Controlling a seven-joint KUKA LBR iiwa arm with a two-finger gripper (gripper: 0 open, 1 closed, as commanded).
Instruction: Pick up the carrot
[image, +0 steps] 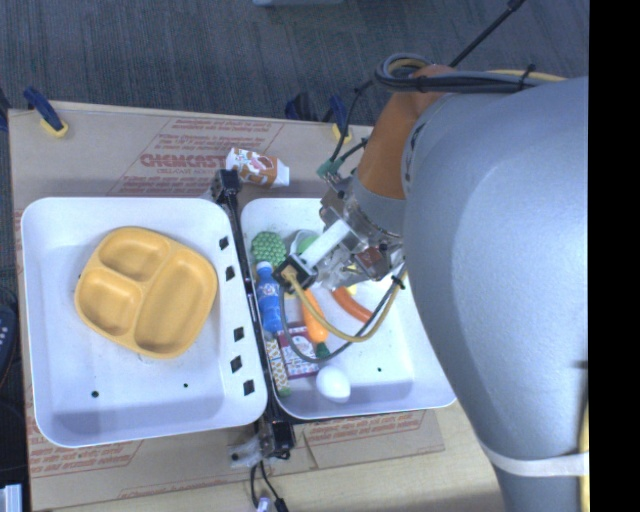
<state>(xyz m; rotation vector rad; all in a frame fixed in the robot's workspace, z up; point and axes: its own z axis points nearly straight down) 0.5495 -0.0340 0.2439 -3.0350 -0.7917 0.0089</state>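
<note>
The grey arm (500, 250) overhangs the right bin (400, 385) of 2; the left bin (50, 330) bears 1 yellow plate (145, 290). The gripper (348, 263) hangs over the clutter; I cannot tell its grip state. 1 carrot (313, 325) lies just beside 1 blue bottle (268, 300), so a descent could catch the bottle or 1 orange piece (352, 300), or nudge 1 white egg (333, 383).

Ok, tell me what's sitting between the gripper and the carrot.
Nothing visible lies on top of the carrot. The gripper hangs just over its upper end. A blue bottle lies close beside it on the view's left, and a white egg sits near its green tip, which may crowd a grasp.
</note>
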